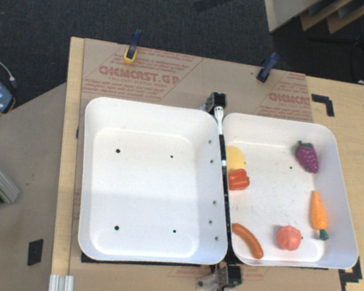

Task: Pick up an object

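camera view: two white bins were sat side by side on the bench. in the right bin (339, 215), purple grapes (307, 156) were parked at 1 o'clock, a carrot (319, 213) at 3, a pink peach (289, 237) at 5, a sausage (248, 240) at 7, and a yellow piece (234, 157) touching a red piece (238, 179) at 9. the gripper's state couldn't be told.
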{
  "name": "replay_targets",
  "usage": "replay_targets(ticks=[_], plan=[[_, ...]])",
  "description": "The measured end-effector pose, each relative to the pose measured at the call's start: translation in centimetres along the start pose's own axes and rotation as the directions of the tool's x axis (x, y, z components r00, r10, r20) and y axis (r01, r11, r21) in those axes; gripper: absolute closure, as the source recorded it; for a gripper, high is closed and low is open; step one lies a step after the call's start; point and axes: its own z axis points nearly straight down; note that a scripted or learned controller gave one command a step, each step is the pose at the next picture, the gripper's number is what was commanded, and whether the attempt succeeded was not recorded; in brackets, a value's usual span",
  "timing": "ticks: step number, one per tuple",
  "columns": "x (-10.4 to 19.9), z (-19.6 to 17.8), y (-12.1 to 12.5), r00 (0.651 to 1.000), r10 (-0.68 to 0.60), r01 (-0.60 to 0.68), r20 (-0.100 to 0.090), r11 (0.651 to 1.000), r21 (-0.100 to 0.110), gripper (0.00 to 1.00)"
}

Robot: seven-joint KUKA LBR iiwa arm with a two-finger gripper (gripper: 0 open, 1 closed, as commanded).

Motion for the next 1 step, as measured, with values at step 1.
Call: replay_targets(ticks=[1], plan=[[-0.02, -1.09, 0.1, 1.0, -0.001, 0.001, 0.004, 1.0, -0.005, 1.0]])
